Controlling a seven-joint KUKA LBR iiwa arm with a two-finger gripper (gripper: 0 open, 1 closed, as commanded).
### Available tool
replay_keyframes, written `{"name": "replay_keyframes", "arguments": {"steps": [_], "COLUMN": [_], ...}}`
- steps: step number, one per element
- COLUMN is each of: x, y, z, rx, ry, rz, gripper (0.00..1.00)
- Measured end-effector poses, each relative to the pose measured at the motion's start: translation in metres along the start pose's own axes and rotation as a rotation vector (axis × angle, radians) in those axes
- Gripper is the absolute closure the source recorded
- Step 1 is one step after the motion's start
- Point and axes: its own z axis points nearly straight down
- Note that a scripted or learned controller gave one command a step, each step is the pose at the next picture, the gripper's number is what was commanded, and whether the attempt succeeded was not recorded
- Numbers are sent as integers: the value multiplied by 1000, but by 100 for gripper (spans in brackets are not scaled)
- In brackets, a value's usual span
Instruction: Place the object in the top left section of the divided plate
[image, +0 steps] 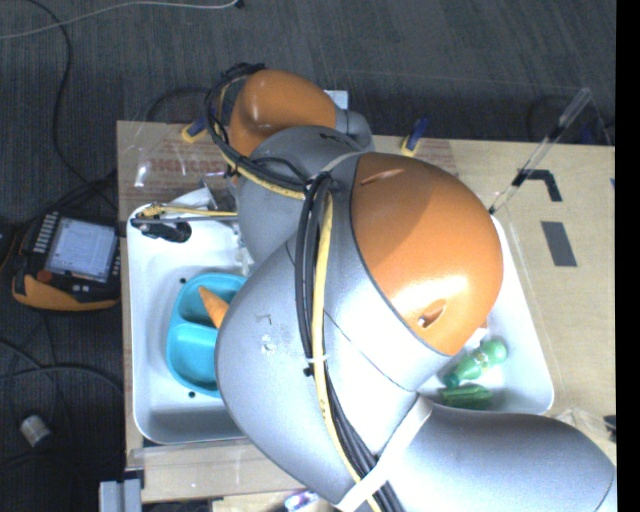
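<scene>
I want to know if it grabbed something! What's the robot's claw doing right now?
Gripper: cannot be told; the big grey and orange arm covers the bins where it reaches.

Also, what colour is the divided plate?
Light blue plate, seen in the camera view, in the left bin.

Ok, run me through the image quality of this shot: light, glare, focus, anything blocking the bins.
Camera view: even, soft light with faint shadows; mild sheen on the arm's orange shell, nothing blown out. The arm, close to the lens, looks slightly soft and hides most of both bins. The blue divided plate in the left bin and the green objects at the right are only partly visible.
</scene>
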Motion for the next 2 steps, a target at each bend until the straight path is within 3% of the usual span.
{"name": "replay_keyframes", "arguments": {"steps": [1, 2], "x": [-19, -19], "y": [57, 58], "z": [5, -16], "rx": [-8, -5], "ry": [9, -3], "rz": [19, -517], "gripper": [100, 100]}}
